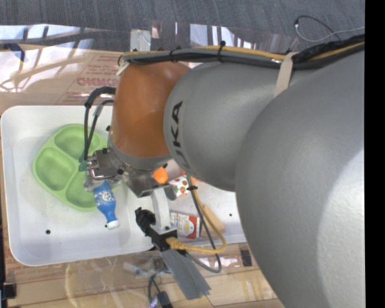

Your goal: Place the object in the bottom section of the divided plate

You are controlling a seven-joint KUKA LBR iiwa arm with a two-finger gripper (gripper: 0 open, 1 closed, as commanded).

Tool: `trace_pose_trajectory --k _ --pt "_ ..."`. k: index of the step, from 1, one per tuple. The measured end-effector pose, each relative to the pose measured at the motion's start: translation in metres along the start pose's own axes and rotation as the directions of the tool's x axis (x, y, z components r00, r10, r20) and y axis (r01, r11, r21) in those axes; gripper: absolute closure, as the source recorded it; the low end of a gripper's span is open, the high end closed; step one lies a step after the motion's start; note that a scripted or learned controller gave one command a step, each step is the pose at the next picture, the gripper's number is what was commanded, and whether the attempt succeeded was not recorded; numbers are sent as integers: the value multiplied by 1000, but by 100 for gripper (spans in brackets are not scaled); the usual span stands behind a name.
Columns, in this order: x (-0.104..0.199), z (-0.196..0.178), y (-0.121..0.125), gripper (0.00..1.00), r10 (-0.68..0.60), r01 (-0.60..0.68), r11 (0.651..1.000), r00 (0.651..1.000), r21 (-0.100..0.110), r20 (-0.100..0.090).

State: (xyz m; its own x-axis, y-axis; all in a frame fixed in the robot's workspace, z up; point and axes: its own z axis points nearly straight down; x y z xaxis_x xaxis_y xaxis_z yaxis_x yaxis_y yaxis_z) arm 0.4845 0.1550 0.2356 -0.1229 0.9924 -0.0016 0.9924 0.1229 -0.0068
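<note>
Green and 3-sectioned, the divided plate (59,165) lay in the left bin (13,172), nearer that bin's left wall than its right. A small blue bottle (106,203) with a white cap hung at the plate's lower right edge, tilted, cap pointing toward the bin's near edge. The gripper (99,175) sat directly above it, apparently clamped on the bottle's upper end, probably carrying it over the plate's bottom section. A red-and-white carton (185,224) lay in the right bin, under the arm.
</note>
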Motion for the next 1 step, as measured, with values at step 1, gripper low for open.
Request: trace_pose_trajectory --k 1 --pt "28 -18 79 100 213 -213 977 977 -4 -1"
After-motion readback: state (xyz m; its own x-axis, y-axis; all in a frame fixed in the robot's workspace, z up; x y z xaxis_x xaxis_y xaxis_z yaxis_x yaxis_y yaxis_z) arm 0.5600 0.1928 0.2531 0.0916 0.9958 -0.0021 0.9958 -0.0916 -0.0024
